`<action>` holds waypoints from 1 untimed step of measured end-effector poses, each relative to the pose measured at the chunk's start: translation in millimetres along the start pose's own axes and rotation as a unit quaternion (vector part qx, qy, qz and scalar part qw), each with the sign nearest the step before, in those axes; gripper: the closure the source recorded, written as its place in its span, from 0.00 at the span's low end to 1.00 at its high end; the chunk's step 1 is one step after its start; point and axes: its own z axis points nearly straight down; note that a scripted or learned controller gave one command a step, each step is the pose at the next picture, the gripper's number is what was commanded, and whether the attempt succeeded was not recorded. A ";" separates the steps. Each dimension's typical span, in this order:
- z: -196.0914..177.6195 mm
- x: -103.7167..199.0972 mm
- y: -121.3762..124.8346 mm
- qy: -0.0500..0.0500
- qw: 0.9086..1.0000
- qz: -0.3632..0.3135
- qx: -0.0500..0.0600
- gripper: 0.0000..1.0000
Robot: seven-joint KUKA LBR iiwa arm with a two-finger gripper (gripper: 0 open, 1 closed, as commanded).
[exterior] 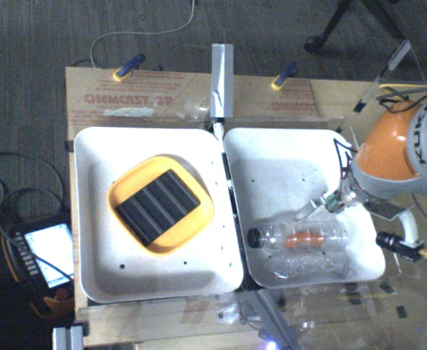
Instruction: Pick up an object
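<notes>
A clear plastic bottle [301, 239] lies on its side in the right bin [272, 159], black cap pointing left, with an orange patch showing through its middle. In the left bin [89, 166] sits a yellow block with a black ribbed top [160, 204], turned at an angle. My gripper [317, 205] hangs low in the right bin, just above the bottle's upper right part, below the orange wrist band [385, 152]. Whether it touches the bottle is unclear.
A metal post [221, 79] rises behind the seam between the bins. Blue and yellow clamps [128, 66] hold the board at the back. Cables and a lit tablet [49, 250] lie on the floor at left.
</notes>
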 end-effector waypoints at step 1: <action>-52.7 -30.4 76.0 0.001 0.999 0.052 0.006 0.00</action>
